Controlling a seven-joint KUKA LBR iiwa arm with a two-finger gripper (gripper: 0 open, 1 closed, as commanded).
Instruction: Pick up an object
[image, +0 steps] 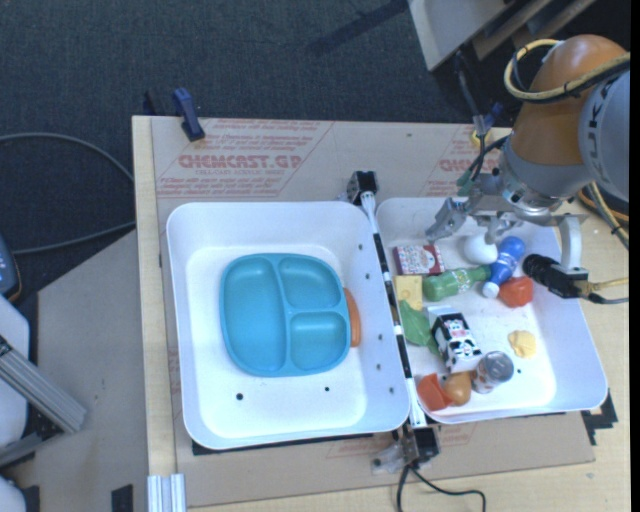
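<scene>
- Starting at the left, a pale wooden desk (150, 300) carries two shallow white plastic bins side by side.
- The left white bin (200, 400) holds a turquoise plastic plate with three compartments (285, 312), lying flat near its middle; an orange strip (353, 318) peeks out just beside the plate's right edge.
- The right white bin (570, 375) is crowded. Along its left side sit a small red-and-white carton (417, 260), a yellow block (408, 290) and a green leaf-shaped piece (412, 325).
- A green plastic bottle (455, 283) lies on its side near the middle, with a black-and-white cow-patterned box (455, 340) below it.
- At the near edge are an orange-red round piece (447, 390) and a shiny metal can (494, 370).
- Farther right lie a white rounded object (478, 248), a blue-and-white bottle (503, 263), a red tomato-like ball (516, 292) and a small yellow lump (522, 344).
- The grey arm's gripper (470, 212) hangs over the bin's far end, just above the white object; its fingers look spread apart, nothing between them.
</scene>
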